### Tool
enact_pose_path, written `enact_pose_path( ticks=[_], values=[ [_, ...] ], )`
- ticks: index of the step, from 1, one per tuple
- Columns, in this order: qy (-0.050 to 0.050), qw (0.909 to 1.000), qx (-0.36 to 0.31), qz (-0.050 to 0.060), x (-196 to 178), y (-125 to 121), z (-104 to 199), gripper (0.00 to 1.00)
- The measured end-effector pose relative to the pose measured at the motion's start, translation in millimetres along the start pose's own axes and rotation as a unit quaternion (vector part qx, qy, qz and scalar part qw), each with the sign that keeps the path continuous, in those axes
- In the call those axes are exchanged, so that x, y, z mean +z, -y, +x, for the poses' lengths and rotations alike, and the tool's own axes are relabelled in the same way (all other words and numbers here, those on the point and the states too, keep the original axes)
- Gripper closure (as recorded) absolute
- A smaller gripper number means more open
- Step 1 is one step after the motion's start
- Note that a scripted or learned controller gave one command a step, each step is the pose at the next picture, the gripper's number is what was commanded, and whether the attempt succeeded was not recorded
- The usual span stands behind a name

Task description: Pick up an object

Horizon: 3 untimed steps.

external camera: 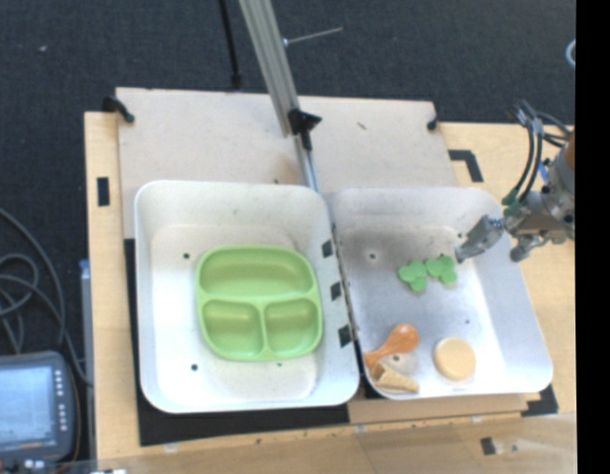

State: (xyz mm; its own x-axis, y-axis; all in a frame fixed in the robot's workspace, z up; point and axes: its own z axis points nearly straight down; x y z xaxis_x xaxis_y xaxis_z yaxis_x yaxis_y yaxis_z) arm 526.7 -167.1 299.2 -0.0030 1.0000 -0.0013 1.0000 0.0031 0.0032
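The right bin [502, 294] holds a green leafy toy [427, 272] near its middle, an orange spoon-like piece [396, 342], a tan cone-shaped piece [394, 374] and a pale round disc [455, 357] near its front edge. My gripper [498, 239] hangs at the right bin's far right side, its fingers [476, 237] spread apart with nothing between them. It is to the right of the green toy and apart from it.
The left bin [157, 265] carries a green divided plate [258, 301]. A slanted metal pole [270, 52] rises behind the bins. Cables [530, 156] hang by the arm at the right edge.
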Motion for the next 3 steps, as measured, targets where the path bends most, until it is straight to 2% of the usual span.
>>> enact_pose_path(
  ticks=[1,2,3],
  values=[
    [0.000,1.0000,0.001,0.000,0,0,0,0.00],
    [0.000,1.0000,0.002,0.003,63,1,1,0.00],
    [0.000,1.0000,0.002,0.003,116,-8,-1,0.00]
  ],
)
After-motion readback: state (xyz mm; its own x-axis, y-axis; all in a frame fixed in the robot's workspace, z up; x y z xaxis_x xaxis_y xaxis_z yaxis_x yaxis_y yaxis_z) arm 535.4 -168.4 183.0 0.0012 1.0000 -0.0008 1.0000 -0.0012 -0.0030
